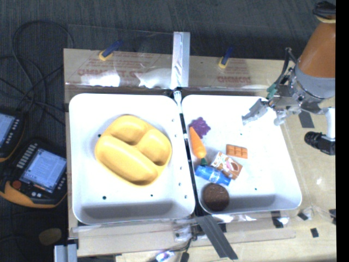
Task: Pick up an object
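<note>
The right bin point(272, 146) holds a purple grape bunch point(200, 126), an orange carrot point(197, 142), a brown waffle-like block point(236, 151), a small red and white carton point(227, 165), a blue can point(212, 174) and a dark brown round cake point(216, 196). A large yellow bread-like lump point(132, 148) lies in the left bin point(87, 113). My gripper point(260, 111) hangs over the right bin's far right corner, well away from the objects, its fingers spread and nothing between them.
The arm with its orange band point(320, 48) comes in over the bench's right side. A clear divider post point(180, 59) stands behind the bins. Handheld controllers point(38, 171) and cables lie on the floor at left.
</note>
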Robot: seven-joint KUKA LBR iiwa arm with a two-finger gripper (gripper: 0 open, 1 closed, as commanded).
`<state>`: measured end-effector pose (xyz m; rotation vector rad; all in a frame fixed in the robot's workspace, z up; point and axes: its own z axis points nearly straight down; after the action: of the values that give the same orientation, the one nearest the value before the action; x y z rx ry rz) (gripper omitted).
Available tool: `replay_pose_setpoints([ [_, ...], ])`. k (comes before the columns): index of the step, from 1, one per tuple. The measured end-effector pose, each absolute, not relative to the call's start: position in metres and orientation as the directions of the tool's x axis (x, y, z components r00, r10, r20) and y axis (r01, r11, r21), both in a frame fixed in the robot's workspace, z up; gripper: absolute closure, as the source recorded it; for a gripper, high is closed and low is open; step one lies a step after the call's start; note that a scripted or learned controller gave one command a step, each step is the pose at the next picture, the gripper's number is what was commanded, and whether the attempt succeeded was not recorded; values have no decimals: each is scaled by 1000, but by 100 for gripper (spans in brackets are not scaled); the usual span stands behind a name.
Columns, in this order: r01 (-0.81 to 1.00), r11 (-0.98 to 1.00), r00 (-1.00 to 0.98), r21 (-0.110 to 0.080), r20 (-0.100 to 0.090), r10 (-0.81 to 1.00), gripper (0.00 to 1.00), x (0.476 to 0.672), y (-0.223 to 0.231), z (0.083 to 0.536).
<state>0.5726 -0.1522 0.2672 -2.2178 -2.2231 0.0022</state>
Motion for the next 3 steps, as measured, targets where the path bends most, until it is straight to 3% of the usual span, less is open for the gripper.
replay_pose_setpoints([
  [1, 999, 42, -42, -3, 1, 999, 0, 543, -117, 147],
  [2, 994, 110, -110, 1, 1, 994, 0, 521, -119, 95],
  [3, 986, 164, -163, 25, -11, 986, 0, 494, -109, 95],
])
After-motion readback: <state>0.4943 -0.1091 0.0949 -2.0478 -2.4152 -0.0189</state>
